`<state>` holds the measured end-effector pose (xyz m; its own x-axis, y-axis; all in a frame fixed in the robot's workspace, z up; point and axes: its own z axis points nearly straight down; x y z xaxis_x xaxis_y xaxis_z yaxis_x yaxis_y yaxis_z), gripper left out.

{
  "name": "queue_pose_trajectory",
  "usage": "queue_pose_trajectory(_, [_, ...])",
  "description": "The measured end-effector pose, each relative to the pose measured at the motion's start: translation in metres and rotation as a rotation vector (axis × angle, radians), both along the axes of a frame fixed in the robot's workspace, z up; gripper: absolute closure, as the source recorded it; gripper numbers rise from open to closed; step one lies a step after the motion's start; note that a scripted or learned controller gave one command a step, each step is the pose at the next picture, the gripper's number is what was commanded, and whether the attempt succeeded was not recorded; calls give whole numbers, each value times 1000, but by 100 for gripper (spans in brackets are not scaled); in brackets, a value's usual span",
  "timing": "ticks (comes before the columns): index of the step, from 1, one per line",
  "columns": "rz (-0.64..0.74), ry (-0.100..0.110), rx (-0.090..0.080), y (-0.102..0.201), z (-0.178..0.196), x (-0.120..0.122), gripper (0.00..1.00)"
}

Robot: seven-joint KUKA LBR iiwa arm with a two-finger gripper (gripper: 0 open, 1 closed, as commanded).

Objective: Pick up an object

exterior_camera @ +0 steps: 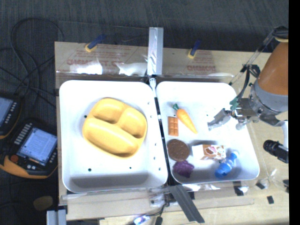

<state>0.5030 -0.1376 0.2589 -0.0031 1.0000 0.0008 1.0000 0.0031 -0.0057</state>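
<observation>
the gripper (pixel 224 118) hung over the right bin (pixel 206 89) with fingers apart and nothing between them, ready to descend; the carrot (pixel 186 119) lay near it at nine o'clock, the likeliest pick

A robotics lab: clamped bench (pixel 225 60), loose cables (pixel 28 55) and teach pendant (pixel 30 146) on dark carpet (pixel 140 8)

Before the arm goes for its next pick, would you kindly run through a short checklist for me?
1. Gripper over the right bin: ok.
2. Nothing held between its fingers: ok.
3. Carrot lying apart from the gripper, free to grasp: ok.
4. Blue bottle touching the small carton, crowded: not ok.
5. Brown disc and purple grapes close together: not ok.
6. Yellow bread alone in the left bin: ok.
</observation>
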Motion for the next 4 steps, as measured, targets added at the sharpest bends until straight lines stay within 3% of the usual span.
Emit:
queue_pose_trajectory(1, [386,-2,3,40,-92,52,0])
queue_pose_trajectory(2, [751,-13,-2,14,-171,101,0])
queue_pose_trajectory(3, [751,-14,-2,14,-171,101,0])
queue_pose_trajectory(4, [751,-20,-1,15,-162,104,100])
